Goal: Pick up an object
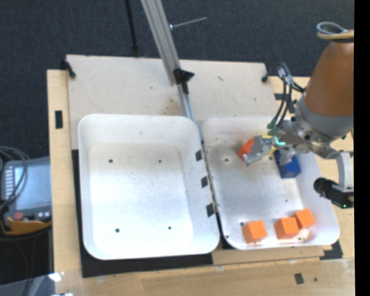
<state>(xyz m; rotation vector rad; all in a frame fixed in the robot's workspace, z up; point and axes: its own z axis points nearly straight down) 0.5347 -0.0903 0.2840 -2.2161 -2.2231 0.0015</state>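
Observation:
My gripper hangs over the upper middle of the right bin, at the end of the grey arm with its orange band. A small orange block sits right at the gripper's tip, partly covered by it. I cannot tell whether the block is held or lies on the bin floor. A blue block lies just right of and below the gripper. Three more orange blocks lie along the bin's front edge.
The left bin stands beside the right one, their rims meeting at the middle. A slanted metal post rises behind the bins. A black part of the arm's mount sits at the right bin's right rim.

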